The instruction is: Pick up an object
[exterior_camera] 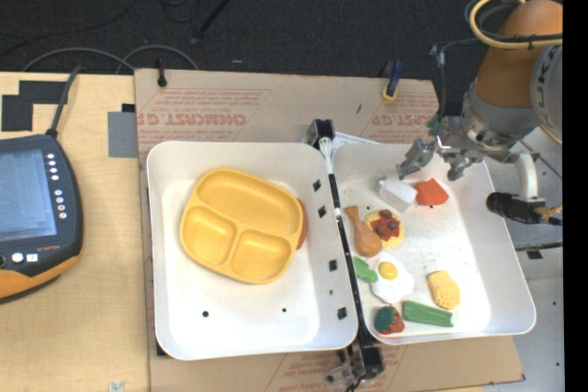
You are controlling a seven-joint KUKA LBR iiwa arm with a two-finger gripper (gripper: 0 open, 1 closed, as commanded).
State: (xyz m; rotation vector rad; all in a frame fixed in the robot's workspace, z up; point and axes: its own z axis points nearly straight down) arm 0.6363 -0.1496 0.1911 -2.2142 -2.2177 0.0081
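Orange block (pixel 431 192) just below end effector (pixel 437 157), apart

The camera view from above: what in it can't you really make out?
- Tool: small and blurred, so its grip state is unclear.
- Yellow divided plate: hides something reddish under its right rim.
- Arm: cut off by the right edge.
- Strawberry toy: too small to be sure.
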